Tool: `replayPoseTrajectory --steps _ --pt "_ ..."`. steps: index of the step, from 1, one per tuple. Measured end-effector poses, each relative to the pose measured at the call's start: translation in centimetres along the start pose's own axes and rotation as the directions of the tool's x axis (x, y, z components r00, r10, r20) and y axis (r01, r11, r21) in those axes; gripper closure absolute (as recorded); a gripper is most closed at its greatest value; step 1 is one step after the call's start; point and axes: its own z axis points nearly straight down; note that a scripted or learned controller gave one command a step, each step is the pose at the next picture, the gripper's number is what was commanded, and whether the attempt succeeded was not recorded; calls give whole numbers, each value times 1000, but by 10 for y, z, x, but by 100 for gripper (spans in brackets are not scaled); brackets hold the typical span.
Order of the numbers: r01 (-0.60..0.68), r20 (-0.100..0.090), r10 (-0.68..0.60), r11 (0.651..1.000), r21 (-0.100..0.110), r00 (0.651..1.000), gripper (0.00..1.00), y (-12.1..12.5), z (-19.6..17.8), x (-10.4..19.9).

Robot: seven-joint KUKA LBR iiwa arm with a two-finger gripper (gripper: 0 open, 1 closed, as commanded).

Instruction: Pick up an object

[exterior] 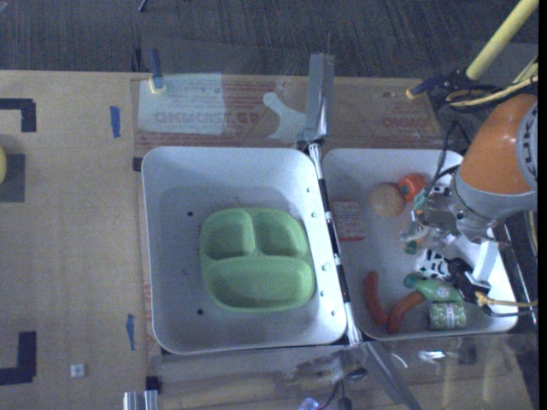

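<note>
While I watch the one slanted feed from above, this is my read.

Arm: I see it reaching in from the right, orange band over the right bin [504, 314], wrist low above the toys.
Gripper [420, 231]: it hangs in the middle of the right bin; I cannot tell how it is set, since the wrist body covers it from this angle.
Candidates: a tan ball [385, 200] and an orange toy [413, 184] lie toward the far side; a red sausage [371, 291], an orange carrot [403, 311], a green block [447, 316] and a black-and-white piece [434, 265] crowd the near side.
Nearest thing: I judge the black-and-white piece, just beside the gripper.
Left bin [162, 229]: it holds a green divided plate [255, 259], well apart from the arm.
Risk, clutter: near-side toys touch each other, so a descent could nudge a neighbour and shove the target aside.
Risk, round shapes: the ball may roll off a pinch.
Risk, cables: loose wiring by the wrist could snag toys.
</note>
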Motion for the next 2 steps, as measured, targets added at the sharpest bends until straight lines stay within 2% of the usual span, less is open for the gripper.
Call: replayPoseTrajectory --steps 1,2 --pt "124 1 -124 992 -6 992 100 5 15 55" --pt "-5 0 5 1000 4 1000 100 -9 -136 113"
